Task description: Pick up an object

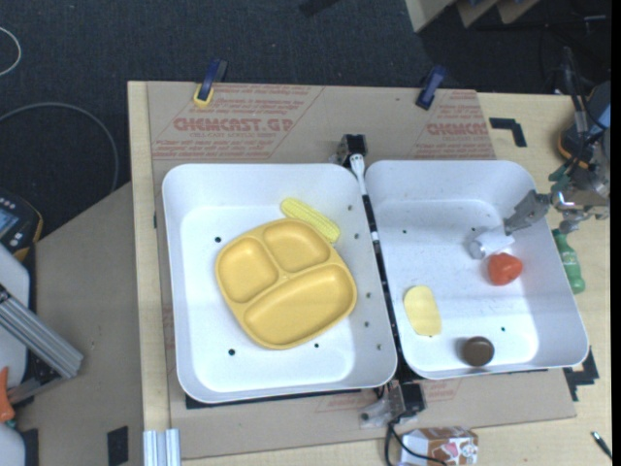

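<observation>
Red tomato [504,269] lying in the right bin [441,178], toward its right side — small, round, glossy. Gripper [478,247] lowered just beside it at upper left, apparently touching; finger state impossible to tell. Approach step by the look of it — next, centring over the tomato before any lift.

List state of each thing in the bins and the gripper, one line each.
divided yellow plate: flat in left bin, compartments up
yellow corn cob: lying against the plate's far edge
pale yellow piece: lying flat, right bin
brown round object: resting near right bin's front wall
red object: on bin floor
gripper: low beside red object, not holding it
</observation>
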Robot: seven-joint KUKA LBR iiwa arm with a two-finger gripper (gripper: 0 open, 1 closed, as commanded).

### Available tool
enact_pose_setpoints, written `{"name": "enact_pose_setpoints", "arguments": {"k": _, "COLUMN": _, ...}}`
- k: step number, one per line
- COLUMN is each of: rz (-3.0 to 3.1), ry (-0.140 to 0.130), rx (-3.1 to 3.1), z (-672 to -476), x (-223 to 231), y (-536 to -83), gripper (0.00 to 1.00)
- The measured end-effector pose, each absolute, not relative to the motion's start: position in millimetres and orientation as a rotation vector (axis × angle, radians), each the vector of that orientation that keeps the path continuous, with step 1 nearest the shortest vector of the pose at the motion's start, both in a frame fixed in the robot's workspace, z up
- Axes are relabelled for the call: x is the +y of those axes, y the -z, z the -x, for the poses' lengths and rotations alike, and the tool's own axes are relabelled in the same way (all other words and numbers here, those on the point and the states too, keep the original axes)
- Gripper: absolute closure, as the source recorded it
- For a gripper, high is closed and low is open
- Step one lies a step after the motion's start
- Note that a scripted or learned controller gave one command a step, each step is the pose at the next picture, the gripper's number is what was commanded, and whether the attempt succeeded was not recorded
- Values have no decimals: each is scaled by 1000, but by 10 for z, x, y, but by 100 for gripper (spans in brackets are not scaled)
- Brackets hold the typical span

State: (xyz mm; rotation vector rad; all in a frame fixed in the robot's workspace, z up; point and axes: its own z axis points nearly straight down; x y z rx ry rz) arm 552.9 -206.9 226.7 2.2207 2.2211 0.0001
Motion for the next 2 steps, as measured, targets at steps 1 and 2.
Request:
{"name": "enact_pose_setpoints", "arguments": {"k": 1, "rz": -2232, "ry": 7, "rx": 2224, "z": -5137, "x": -2244, "y": -1276, "gripper": 0}}
{"name": "enact_pose_setpoints", "arguments": {"k": 2, "rz": -2221, "ry": -9, "rx": 2234, "z": -5594, "x": -2183, "y": -823, "gripper": 0}}
